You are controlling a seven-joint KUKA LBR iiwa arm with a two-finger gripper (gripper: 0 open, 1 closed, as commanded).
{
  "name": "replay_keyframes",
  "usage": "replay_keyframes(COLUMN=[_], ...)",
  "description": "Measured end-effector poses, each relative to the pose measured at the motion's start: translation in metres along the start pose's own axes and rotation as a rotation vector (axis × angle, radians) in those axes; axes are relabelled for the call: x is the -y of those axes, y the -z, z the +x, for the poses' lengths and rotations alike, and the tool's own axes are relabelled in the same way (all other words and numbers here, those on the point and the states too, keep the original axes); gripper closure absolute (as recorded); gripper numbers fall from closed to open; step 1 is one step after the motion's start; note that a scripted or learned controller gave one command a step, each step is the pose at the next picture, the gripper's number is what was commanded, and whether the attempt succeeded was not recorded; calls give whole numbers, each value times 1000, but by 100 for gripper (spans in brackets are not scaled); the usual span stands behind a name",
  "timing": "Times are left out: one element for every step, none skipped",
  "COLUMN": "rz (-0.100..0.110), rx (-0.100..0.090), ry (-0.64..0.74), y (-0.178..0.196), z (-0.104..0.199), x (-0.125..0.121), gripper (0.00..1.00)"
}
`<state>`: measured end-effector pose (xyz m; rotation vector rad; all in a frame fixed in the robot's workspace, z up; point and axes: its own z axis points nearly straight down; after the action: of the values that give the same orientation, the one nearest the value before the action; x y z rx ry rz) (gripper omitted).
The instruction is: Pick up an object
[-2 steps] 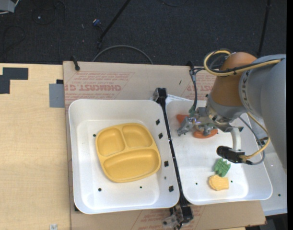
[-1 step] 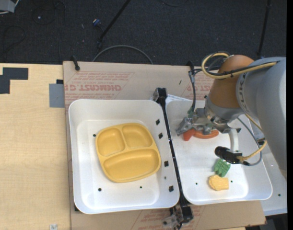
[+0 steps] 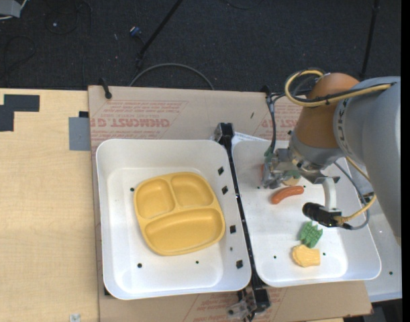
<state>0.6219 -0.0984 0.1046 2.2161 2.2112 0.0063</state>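
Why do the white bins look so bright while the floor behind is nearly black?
Camera view: even overhead light whitens the left bin and right bin, washing out detail without harsh glare; the yellow plate casts a faint shadow; the floor is dark; the arm nearest the lens looks soft.

A yellow divided plate (image 3: pixel 179 212) lies flat in the left white bin (image 3: pixel 117 180), its large compartment toward five o'clock. Both bins sit on cardboard (image 3: pixel 171 113), with a wooden benchtop (image 3: pixel 37 213) at nine o'clock.
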Motion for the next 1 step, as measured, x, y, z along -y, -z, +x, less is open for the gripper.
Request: replay_keyframes(rz=[12], rx=[-5], ry=[2], y=[54], z=[-9], x=[4], gripper=[100])
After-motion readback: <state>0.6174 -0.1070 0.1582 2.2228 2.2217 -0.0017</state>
